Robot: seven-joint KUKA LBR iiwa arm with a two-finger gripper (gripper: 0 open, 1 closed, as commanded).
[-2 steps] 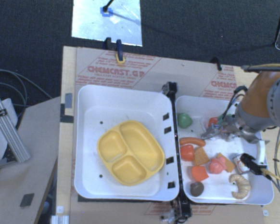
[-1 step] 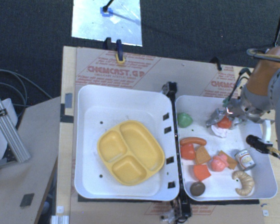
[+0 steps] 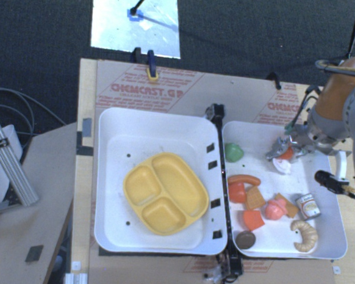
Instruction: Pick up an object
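The right bin (image 3: 335, 239) holds several toy foods. Among them are a green round piece (image 3: 233, 152), a sausage (image 3: 243, 180), a red wedge (image 3: 237, 192), a pink piece (image 3: 274, 210), an orange-red cube (image 3: 253, 219), a brown disc (image 3: 245, 239), a croissant (image 3: 305, 235) and a small can (image 3: 308, 205). My gripper (image 3: 280, 152) is low over the bin's far right part, right above a small white and orange-red item (image 3: 282, 165). The gripper's metal body hides the top of that item, so I cannot tell whether they touch.
The left bin (image 3: 110, 182) carries a yellow divided plate (image 3: 164, 192). A black ridge (image 3: 219, 172) with clips separates the two bins. The grey arm with its orange band (image 3: 340, 96) comes in over the right bin's far right corner.
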